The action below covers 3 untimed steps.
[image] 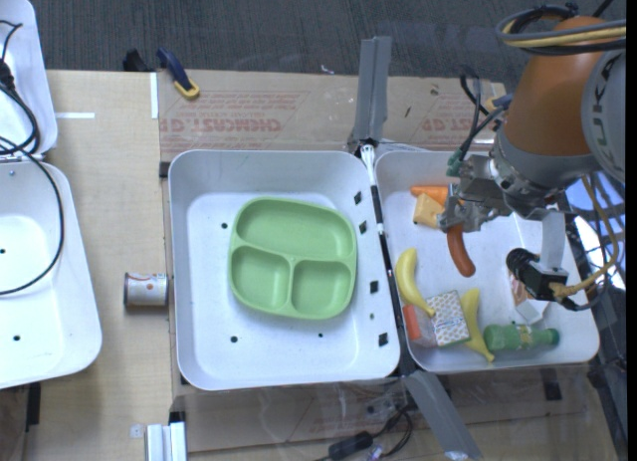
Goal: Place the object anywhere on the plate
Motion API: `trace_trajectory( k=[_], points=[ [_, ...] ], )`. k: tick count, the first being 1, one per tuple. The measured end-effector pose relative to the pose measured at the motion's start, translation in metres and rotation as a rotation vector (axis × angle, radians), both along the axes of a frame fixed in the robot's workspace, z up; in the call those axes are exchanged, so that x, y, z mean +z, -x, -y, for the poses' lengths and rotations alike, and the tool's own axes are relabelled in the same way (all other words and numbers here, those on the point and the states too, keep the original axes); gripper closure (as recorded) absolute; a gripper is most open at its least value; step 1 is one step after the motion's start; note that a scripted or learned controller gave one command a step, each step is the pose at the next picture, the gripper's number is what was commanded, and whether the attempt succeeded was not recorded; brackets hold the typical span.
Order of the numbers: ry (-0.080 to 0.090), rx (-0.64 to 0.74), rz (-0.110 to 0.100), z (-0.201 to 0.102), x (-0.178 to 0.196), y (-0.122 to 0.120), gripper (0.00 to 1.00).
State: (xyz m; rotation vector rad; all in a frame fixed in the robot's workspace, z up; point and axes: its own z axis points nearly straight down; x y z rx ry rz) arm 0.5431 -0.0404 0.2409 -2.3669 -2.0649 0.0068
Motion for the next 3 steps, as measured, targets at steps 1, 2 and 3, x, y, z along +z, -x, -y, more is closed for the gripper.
trace_trajectory(
  k=[1, 2, 3],
  points=[
    [-0.002, 0.305, -0.001, -0.0633, -0.0507, -0.0233, 1.0],
    [-0.002, 0.304, -0.001, -0.063, -0.0506, -0.0234, 0.0],
    [-0.001, 0.302, -0.003, -0.0615, -0.0423, -0.0236, 1.0]
  ],
)
